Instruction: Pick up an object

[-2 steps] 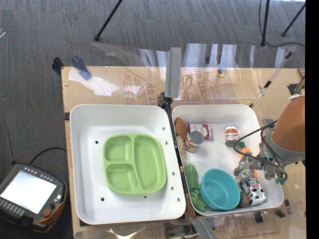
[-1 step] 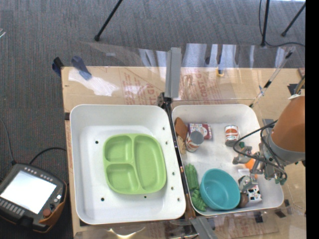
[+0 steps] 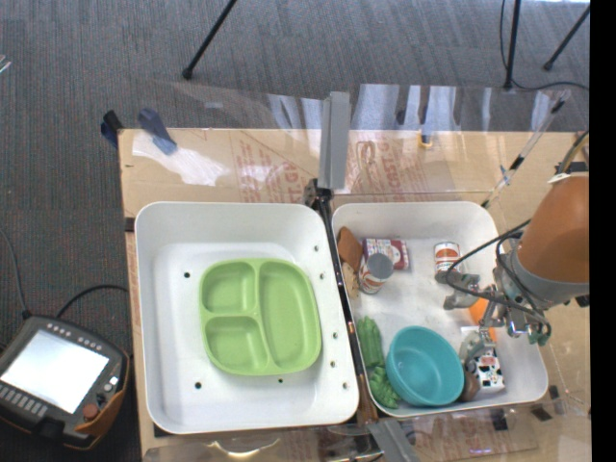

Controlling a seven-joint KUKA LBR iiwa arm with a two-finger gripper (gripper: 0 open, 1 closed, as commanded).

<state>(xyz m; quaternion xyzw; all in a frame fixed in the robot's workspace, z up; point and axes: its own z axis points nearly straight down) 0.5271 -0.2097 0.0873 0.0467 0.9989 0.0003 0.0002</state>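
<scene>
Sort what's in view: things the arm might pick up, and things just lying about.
Job:
two-finger gripper
teal round bowl
small orange ball
grey-lidded can
red-and-white tin
green leafy vegetable toy

Lying about:
green divided plastic tray
handheld control pendant

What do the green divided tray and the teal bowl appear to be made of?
Light green three-compartment tray: probably moulded plastic, matte, with soft rounded ridges and uniform colour. Round teal bowl: likely plastic too, smooth with a faint sheen along its rim, though glazed ceramic can't be excluded.
</scene>
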